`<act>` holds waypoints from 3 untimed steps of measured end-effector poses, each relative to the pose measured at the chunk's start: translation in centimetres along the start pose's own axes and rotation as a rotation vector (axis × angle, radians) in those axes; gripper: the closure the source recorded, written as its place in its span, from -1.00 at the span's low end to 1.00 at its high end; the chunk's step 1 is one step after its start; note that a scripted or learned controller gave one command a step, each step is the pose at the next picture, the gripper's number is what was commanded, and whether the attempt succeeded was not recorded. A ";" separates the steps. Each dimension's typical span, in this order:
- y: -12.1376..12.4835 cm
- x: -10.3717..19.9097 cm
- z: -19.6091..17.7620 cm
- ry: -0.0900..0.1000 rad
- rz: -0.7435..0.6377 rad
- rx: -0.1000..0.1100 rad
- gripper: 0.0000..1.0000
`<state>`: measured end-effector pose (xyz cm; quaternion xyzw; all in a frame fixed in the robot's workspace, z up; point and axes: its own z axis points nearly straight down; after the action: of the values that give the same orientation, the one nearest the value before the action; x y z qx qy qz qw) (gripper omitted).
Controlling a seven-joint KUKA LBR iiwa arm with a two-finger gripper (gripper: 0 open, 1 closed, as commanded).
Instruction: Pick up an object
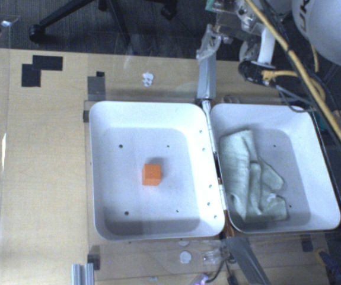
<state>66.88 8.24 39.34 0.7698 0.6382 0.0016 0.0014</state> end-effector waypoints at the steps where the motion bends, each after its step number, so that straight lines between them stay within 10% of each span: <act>1: -0.5 2.4 0.1 0.000 0.043 0.000 -1.00; 3: -2.4 12.6 -4.2 0.001 0.668 0.002 -1.00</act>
<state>66.86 21.05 43.54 0.9365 0.3507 0.0018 -0.0005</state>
